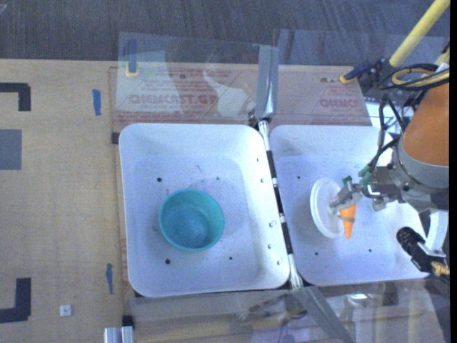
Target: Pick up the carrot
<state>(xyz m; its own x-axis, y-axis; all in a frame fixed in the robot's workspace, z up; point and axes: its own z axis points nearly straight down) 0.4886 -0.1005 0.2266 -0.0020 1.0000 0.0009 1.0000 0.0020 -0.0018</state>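
The orange carrot (348, 224) is in the right bin (307, 148), its thick end up against my fingertips and its tip pointing toward the bin's front. My gripper (348, 201) reaches in from the right and is shut on the carrot's thick end. Just left of the carrot lies a round white plate (323, 207), and the carrot overlaps its right edge. The grey arm with its orange band (428, 131) hangs over the bin's right side.
A teal bowl (191, 220) sits in the left bin (143, 156). A metal divider (275, 199) separates the two bins. Cables and a yellow rod (421, 27) hang at the upper right, and clear panels stand behind the bins.
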